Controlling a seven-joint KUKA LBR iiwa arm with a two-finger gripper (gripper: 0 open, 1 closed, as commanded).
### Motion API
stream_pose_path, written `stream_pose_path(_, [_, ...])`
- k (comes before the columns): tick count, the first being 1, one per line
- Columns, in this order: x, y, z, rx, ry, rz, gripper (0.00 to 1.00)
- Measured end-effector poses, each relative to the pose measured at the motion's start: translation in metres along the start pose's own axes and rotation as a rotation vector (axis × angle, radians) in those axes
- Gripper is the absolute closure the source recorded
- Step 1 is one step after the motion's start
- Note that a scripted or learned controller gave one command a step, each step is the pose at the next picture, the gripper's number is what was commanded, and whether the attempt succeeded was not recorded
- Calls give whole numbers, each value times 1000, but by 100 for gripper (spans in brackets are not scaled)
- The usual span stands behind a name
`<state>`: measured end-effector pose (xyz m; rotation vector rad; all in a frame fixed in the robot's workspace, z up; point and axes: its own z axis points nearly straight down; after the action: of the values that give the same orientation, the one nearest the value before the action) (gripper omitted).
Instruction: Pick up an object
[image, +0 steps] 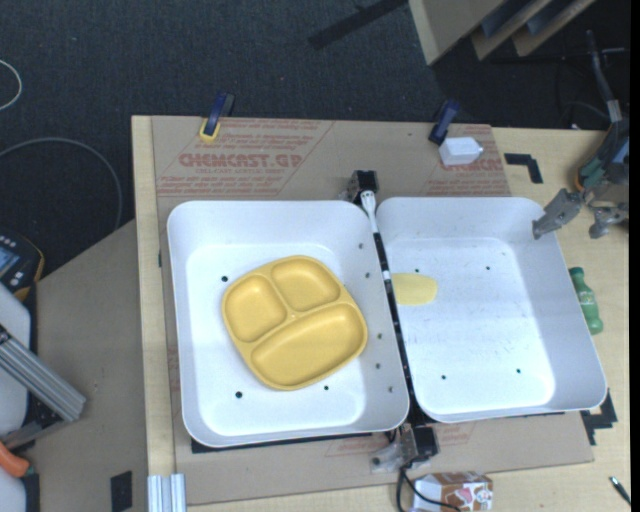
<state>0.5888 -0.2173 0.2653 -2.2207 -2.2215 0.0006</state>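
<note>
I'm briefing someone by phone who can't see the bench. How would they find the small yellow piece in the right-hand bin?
Find the two white bins side by side and take the right bin. Look at its left edge, by the divider between the bins, about halfway down: the small yellow piece lies there flat. It is pale, plain and oval, unlike the big yellow divided plate in the left bin.

You looked down on dark carpet (90, 70) across the upper frame, a pale wooden bench (90, 330) below, and light wooden furniture (480, 30) in the upper right corner.
</note>
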Motion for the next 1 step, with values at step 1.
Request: stream_pose_path(1, [35, -21, -203, -23, -7, -4, 0])
